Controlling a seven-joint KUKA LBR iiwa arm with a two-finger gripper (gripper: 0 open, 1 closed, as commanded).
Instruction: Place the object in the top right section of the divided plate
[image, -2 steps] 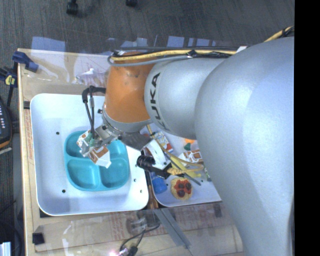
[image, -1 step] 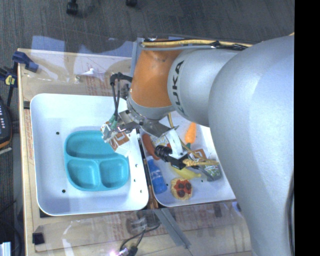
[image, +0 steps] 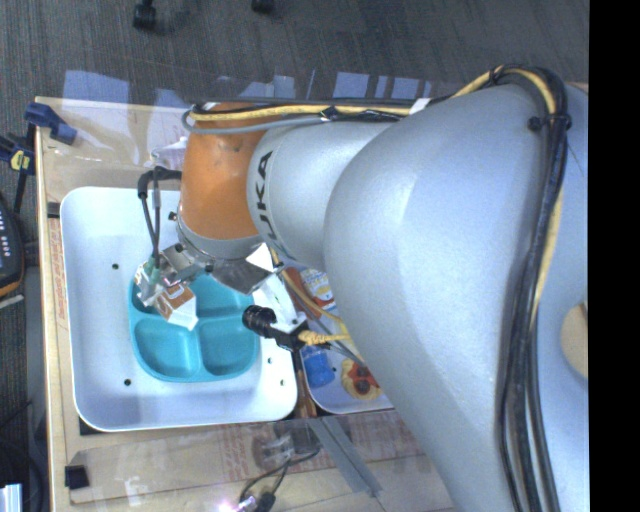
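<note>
In the camera view, the pincer hangs over the upper left corner of the blue divided plate, which lies in the left white bin. A small brown and white object sits at its tip, but I cannot tell if the pincer is open or closed. The risk, I judge: a release here may drop the object on the rim or in the wrong section.

I count one plate, two bins and one arm; at 3 o'clock from the plate, the right bin holds several small items.
</note>
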